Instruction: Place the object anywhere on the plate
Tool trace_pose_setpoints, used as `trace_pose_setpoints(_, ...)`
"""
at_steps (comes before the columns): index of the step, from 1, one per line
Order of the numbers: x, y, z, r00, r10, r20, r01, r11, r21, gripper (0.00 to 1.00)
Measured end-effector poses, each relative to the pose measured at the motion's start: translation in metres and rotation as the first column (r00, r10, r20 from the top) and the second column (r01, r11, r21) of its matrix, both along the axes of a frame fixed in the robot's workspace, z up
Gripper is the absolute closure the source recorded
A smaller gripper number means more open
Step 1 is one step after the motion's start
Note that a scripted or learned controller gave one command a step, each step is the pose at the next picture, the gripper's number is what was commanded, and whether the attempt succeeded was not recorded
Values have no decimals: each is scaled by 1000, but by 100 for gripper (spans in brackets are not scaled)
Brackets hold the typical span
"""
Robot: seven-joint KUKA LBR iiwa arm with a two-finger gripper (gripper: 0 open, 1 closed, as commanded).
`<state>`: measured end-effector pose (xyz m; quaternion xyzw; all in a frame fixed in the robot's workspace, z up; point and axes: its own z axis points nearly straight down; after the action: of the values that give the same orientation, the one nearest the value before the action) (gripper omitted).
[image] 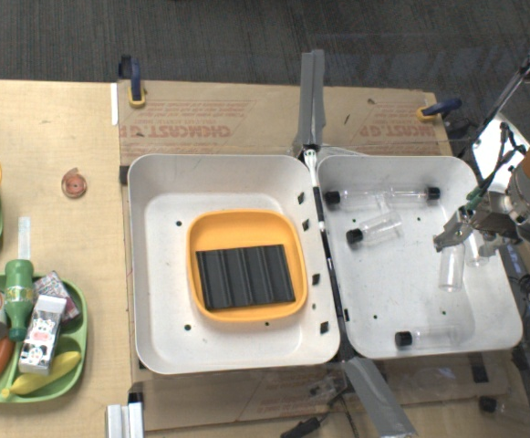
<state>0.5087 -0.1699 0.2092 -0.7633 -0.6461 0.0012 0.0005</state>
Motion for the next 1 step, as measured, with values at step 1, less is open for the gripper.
trace_pose_setpoints(1, 59, -34, 17, 967, 253, 0, -253, 967, 0, 100)
